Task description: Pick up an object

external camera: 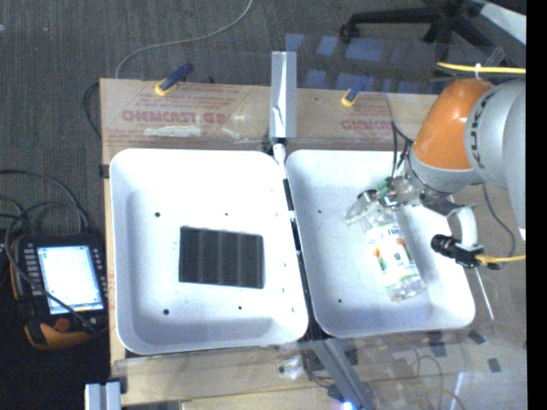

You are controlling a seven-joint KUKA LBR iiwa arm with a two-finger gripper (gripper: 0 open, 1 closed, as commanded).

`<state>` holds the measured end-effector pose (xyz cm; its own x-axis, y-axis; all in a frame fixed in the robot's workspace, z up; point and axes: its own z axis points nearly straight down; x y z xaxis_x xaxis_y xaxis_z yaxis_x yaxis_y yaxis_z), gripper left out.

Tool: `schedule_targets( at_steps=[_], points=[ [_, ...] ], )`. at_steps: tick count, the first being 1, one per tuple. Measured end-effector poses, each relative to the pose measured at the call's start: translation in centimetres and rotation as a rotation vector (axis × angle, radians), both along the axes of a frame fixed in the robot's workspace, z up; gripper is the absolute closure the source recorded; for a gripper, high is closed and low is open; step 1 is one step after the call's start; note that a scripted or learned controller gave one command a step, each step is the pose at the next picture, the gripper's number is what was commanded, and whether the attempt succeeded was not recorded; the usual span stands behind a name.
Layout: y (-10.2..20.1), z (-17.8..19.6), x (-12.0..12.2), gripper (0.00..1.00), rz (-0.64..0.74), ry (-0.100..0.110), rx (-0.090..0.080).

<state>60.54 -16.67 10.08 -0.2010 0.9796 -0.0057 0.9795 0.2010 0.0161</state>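
A clear plastic bottle [396,259] with a white, orange and green label lies on its side in the right bin [338,301], its cap end pointing up-left. My gripper [381,199] reaches in from the right and hangs at that cap end, touching or just above the bottle's neck. The wrist with its orange band [453,135] hides much of the gripper. A flat black ribbed rectangle [220,257] lies in the middle of the left bin [128,229], far from the gripper.
A metal bar [282,101] stands at the back between the bins. A handheld screen unit [61,280] lies on the floor at the left. Yellow cable [491,261] runs off the arm at the right bin's edge.
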Motion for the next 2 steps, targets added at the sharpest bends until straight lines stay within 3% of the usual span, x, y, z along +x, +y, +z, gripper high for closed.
schedule_targets(
  at_steps=[1,2],
  points=[
    [3.1,-0.9,-2.6,1.00,0.074,0.001,-0.005],
    [7.8,8.3,0.5,1.00,0.123,0.016,0.001]
  ],
)
